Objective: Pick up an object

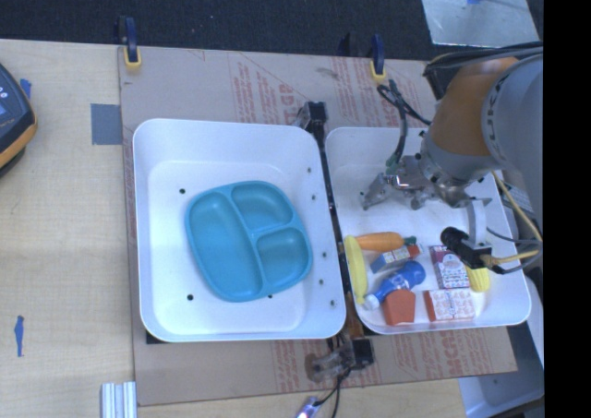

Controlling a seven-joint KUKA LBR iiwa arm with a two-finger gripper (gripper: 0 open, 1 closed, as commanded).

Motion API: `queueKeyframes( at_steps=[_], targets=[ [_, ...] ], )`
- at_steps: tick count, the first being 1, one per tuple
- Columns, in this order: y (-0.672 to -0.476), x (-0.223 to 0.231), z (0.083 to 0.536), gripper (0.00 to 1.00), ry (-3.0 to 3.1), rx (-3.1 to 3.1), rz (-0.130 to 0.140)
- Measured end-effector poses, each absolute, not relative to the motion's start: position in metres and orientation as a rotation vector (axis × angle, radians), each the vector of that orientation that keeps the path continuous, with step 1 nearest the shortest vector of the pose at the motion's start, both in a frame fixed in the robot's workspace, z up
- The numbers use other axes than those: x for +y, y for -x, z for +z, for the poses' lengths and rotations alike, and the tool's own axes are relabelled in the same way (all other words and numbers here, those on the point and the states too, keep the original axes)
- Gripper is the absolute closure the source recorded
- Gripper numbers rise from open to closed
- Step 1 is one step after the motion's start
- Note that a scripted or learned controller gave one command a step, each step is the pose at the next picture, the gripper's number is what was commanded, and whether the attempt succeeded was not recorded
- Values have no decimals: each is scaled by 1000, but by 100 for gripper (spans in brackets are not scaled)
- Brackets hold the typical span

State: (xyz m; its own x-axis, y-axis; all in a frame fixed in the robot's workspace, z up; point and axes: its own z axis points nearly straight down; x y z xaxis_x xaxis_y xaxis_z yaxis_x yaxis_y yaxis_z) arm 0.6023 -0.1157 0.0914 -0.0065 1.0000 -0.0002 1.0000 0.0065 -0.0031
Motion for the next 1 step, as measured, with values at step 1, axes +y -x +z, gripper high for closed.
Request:
queueKeyframes(
  at_steps=[1],
  targets=[
    [-516, -135, 91, 0, 2215, -2225, 4]
  ],
)
